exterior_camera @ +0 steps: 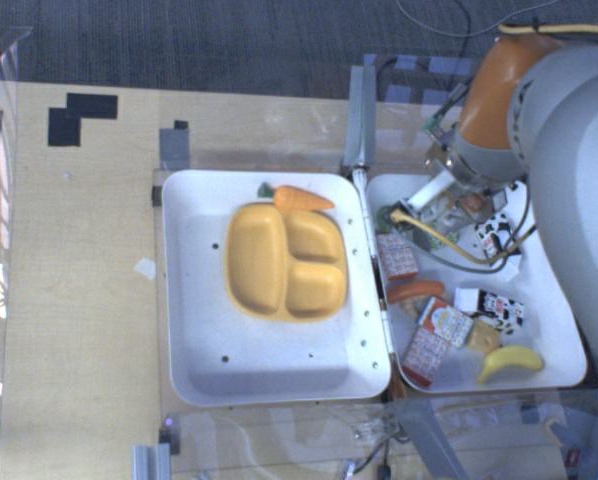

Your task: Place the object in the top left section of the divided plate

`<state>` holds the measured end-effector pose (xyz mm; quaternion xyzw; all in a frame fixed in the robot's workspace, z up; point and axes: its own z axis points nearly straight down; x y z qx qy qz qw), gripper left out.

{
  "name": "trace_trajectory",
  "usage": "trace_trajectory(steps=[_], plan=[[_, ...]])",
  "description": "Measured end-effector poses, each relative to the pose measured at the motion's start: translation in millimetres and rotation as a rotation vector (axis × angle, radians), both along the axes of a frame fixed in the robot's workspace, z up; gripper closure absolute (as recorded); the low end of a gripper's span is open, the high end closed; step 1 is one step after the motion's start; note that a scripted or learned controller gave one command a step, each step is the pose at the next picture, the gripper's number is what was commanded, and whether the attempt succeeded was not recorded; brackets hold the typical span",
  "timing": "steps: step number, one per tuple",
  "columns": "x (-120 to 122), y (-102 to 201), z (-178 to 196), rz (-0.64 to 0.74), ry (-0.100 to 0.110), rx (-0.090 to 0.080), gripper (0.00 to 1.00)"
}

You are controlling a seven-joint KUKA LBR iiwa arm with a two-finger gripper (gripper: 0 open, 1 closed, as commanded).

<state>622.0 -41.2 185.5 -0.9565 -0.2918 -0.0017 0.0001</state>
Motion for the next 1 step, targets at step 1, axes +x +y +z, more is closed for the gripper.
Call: trace_trajectory(steps=[1], plan=[[36.7,-26.8,77.5,0.098,-0.002,-0.002,1.00]])
